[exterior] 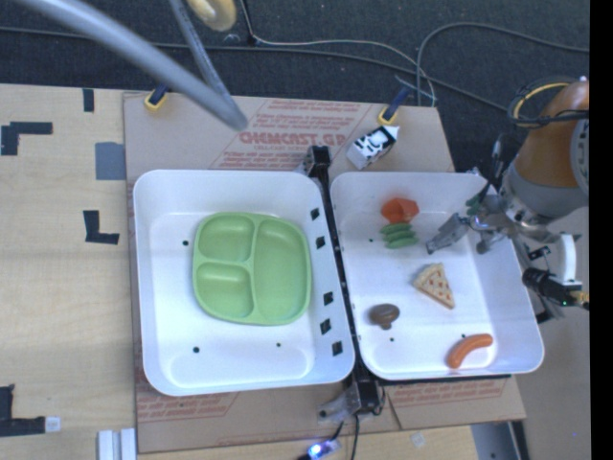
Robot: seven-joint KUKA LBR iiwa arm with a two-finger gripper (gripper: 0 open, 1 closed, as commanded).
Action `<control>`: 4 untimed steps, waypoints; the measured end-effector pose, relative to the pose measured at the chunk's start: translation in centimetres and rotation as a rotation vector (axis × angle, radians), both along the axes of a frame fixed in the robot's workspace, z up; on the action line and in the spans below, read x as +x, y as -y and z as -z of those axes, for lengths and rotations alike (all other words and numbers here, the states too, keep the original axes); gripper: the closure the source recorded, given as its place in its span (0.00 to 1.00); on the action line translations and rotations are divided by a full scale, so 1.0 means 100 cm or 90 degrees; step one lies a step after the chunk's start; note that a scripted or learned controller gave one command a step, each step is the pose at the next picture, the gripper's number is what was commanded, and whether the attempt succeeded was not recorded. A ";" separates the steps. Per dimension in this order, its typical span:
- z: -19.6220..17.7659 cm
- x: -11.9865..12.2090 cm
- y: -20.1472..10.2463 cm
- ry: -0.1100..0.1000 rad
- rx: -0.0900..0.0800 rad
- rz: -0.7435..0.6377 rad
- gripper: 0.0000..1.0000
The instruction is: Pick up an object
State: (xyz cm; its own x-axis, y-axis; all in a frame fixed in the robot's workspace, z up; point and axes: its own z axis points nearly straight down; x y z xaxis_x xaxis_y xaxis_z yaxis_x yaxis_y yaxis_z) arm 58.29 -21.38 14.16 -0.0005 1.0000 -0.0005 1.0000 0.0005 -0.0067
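Across the bench two shallow white bins sit side by side on a brown cardboard sheet (287, 132) printed with red lettering, their inner walls meeting at a black divider strip. Near the middle of the left bin (153, 286) lies one pale green compartment plate (253, 267), with three sections. Five small toy foods lie loose in the right bin (522, 324), none touching another: one red-orange piece (400, 208) toward the far edge, one green ridged piece (398, 235) just beside it on the near side, one yellow wedge (434, 286) with darker spots around the middle, one small brown lump (384, 314) near the divider wall, and one orange sausage (469, 350), smooth and slightly curved, by the near right corner. Over the right bin's right edge the grey arm with its orange band (556, 147) reaches in, and the gripper (465, 235) hangs just inside that edge with its two fingers spread apart and nothing between them; one grey fingertip (439, 241) points toward the green ridged piece, apart from it. Nothing lies over any of the five pieces. Beyond the bins' far edge stand a small black-and-white object (373, 144) and two yellow-and-blue clamps (156, 98) at the cardboard's far corners, with dark cables running on the dark floor behind.
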 end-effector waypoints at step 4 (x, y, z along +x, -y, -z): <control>-0.065 -0.001 -0.001 0.007 0.000 -0.001 1.00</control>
